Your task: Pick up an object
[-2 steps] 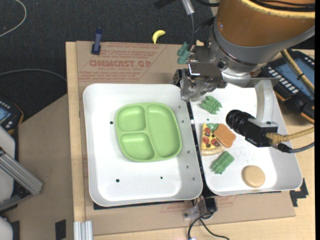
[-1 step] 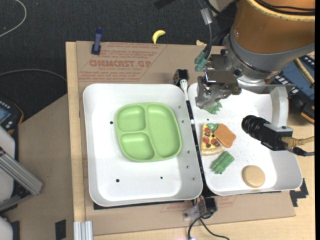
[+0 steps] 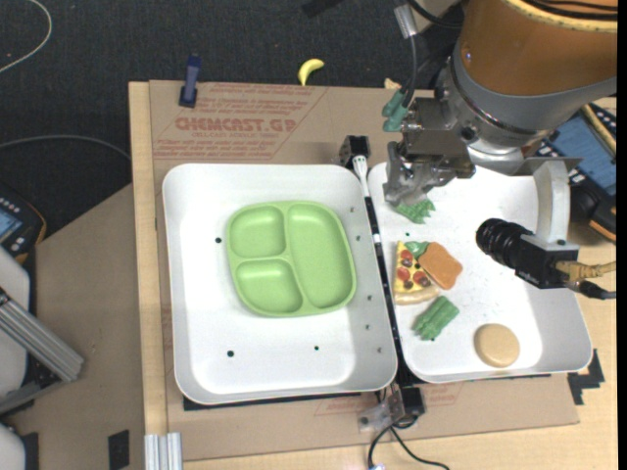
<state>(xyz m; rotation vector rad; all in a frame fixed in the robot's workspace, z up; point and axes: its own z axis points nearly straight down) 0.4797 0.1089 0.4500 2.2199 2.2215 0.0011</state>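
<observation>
I saw a small green toy (image 3: 418,208) at the right bin's (image 3: 562,360) upper-left, directly beneath the gripper (image 3: 411,192); its fingers touched it, though I couldn't tell whether they'd clamped. At six o'clock lay a pizza slice (image 3: 410,271), orange piece (image 3: 443,266), green vegetable (image 3: 435,318); a tan disc (image 3: 497,345) at five.

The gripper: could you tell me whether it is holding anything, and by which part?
It cannot be told. The gripper is down at the green toy in the right bin, touching or just above it.
</observation>
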